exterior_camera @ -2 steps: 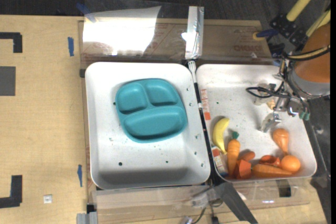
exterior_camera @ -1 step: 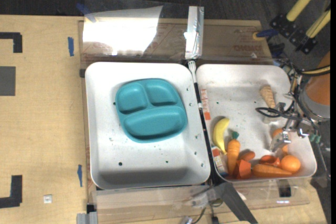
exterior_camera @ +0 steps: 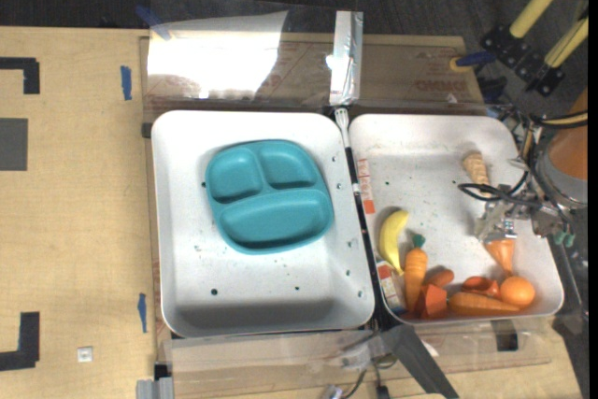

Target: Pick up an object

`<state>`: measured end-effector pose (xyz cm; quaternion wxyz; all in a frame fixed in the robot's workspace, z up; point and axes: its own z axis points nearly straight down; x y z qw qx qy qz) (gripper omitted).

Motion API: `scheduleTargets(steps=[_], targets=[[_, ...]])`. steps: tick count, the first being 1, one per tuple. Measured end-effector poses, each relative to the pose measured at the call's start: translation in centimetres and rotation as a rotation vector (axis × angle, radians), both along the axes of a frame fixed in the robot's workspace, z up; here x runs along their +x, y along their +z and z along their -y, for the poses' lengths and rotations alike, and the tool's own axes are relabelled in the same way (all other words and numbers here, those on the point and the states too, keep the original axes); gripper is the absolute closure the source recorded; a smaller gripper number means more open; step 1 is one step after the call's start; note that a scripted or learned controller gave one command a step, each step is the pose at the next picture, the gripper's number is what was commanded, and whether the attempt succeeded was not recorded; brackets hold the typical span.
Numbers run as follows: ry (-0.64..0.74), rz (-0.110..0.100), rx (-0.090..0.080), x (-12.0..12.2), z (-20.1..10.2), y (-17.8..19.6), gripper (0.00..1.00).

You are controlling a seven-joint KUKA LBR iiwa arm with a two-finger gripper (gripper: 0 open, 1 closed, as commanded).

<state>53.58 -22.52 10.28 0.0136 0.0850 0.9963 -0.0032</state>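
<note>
Two bins; hand (exterior_camera: 502,224) low in right bin (exterior_camera: 420,140), above carrot (exterior_camera: 504,254); grip state unclear.

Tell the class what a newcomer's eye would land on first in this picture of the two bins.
The teal divided plate stands out most, lying alone in the middle of the left bin. Next comes the cluster of toy food in the right bin: a yellow banana near its left wall and orange carrots piled along its near edge, with the gripper just above them.
</note>
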Motion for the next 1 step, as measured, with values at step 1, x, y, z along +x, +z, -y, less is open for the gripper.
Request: scheduleTargets(steps=[1], targets=[[0.159,-0.016,0.004,8.68,-0.28,-1.41,1.00]])
